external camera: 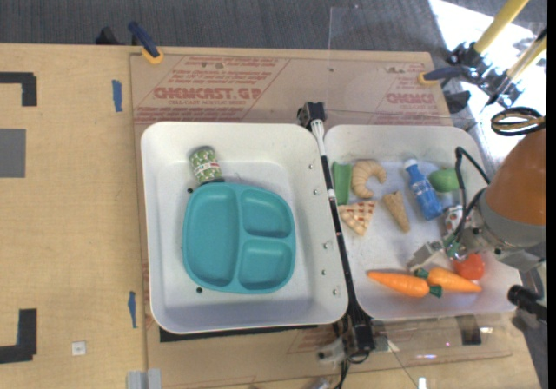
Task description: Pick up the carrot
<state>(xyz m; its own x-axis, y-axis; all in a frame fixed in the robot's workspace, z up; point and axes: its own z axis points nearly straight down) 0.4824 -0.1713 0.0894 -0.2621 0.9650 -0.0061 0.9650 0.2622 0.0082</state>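
Two orange carrots lie end to end near the front of the right bin (382, 142). The longer carrot (398, 283) lies on the left, and the shorter carrot (455, 281) on the right, with their green tops meeting between them. My gripper (439, 250) hangs just above and behind that meeting point, close to the shorter carrot's green end. A red tomato (470, 267) sits against the gripper's right side. The grey arm with its orange band (521, 187) comes in from the right. Neither carrot is lifted; both rest on the bin floor.
The right bin also holds a blue bottle (423, 189), a green item (445, 179), a croissant (369, 176), a cone (397, 210), a waffle slice (358, 217) and a green block (341, 181). The left bin (161, 231) holds a teal divided plate (239, 238) and a small green can (205, 165).
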